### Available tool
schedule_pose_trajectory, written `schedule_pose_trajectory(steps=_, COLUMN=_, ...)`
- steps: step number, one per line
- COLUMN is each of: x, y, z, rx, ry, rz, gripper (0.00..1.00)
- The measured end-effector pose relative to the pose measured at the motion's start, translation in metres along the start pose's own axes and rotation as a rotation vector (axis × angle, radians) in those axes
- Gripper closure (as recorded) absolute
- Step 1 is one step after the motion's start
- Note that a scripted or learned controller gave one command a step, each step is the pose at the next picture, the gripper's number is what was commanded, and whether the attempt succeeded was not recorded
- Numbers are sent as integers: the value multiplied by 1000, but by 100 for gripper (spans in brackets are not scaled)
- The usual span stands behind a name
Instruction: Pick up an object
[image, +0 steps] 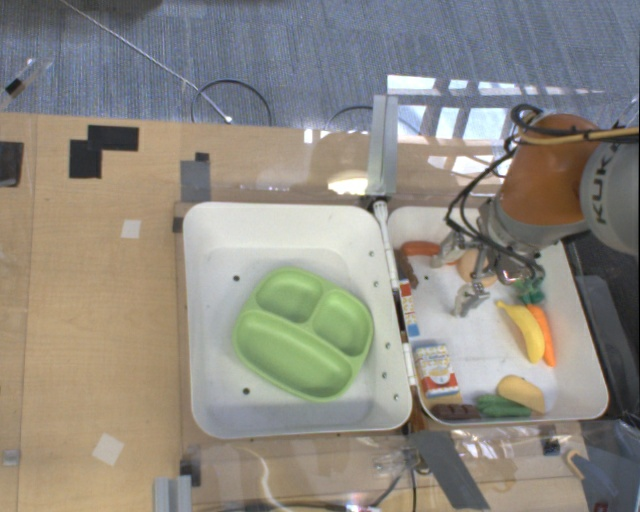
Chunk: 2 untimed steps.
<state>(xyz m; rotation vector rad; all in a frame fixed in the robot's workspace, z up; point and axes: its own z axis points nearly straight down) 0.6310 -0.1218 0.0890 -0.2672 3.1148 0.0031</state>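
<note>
My gripper hangs over the back of the right bin, below the orange-banded wrist. Its fingers look spread apart, so it is open. A small peach-coloured object lies between and under them, and I cannot tell whether they touch it. A red sausage lies just left of the gripper. To the right of it lie a yellow banana, an orange carrot and a green piece.
A small carton, a yellow-tan lump, a green pod and a dark bar lie at the right bin's front. A brown bar lies by the dividing wall. The left bin holds a green divided plate.
</note>
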Motion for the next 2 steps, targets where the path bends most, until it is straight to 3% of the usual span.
schedule_pose_trajectory(steps=1, x=-35, y=21, z=0, rx=9, ry=53, rz=145, gripper=0)
schedule_pose_trajectory(steps=2, x=28, y=27, z=-1, rx=4, ry=4, rz=212, gripper=0)
